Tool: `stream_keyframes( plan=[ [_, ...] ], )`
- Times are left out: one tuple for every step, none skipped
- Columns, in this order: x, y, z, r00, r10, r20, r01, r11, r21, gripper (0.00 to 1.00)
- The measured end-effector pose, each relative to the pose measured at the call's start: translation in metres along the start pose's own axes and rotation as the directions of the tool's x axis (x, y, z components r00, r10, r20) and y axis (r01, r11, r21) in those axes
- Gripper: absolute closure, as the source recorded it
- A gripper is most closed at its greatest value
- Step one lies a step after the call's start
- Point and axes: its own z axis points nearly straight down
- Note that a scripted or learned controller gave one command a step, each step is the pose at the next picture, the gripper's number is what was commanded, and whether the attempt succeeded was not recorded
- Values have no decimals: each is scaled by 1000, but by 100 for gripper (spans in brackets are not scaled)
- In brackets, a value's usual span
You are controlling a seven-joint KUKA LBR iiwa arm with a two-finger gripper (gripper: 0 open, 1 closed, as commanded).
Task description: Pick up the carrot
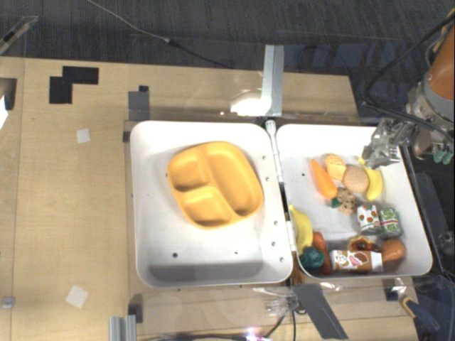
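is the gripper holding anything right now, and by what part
Nothing is held. The gripper hangs over the right bin's far right corner, apart from the carrot, which lies on the bin floor.

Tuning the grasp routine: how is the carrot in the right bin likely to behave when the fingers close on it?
The carrot looks like a stiff, glossy toy, so it probably won't bend but may slip. Its tapered, rounded shape could roll or squirt out sideways. It lies against the bread roll, which may get nudged. The gripper hovers near the bin's far right corner.
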Motion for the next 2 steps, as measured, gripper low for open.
stream_keyframes(
  plan=[
    [1, 1, 5, 1000, -2, -10, 2, 1000, -2, 0],
    [-9, 42, 140, 997, 72, -25, -72, 997, -4, 0]
  ],
)
